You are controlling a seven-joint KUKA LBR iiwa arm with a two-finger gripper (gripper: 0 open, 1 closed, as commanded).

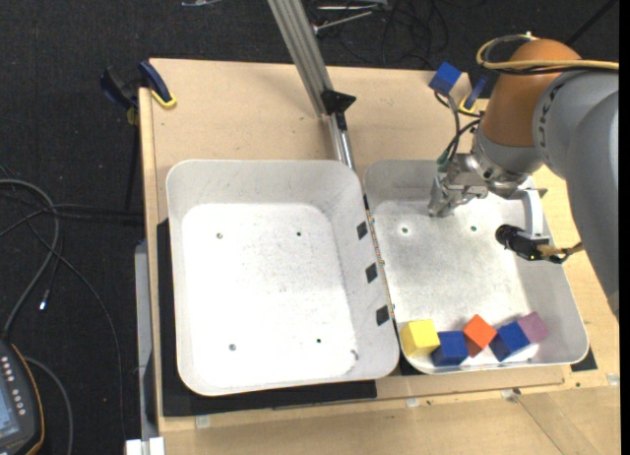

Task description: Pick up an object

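Five small blocks, yellow cube [420, 335] to purple cube [533, 326], crowd the right white plastic bin's [394, 182] near wall. Jaws [445, 201] hang far-side, spread indiscernible; best target an end block, fingers straddling free faces.

Dark speckled floor [69, 89] — stray cables [39, 246]

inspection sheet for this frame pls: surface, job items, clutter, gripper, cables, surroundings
Surface: wooden bench bearing left bin and right bin.
Job's things: yellow block, two blue blocks, orange block, purple block, clustered along the right bin's near edge.
Clutter: clamp at the bench's far left corner.
Gripper: gripper low over the right bin's far end, apart from the blocks.
Cables: loose cables on the floor, left.
Surroundings: dark carpet; metal pole.
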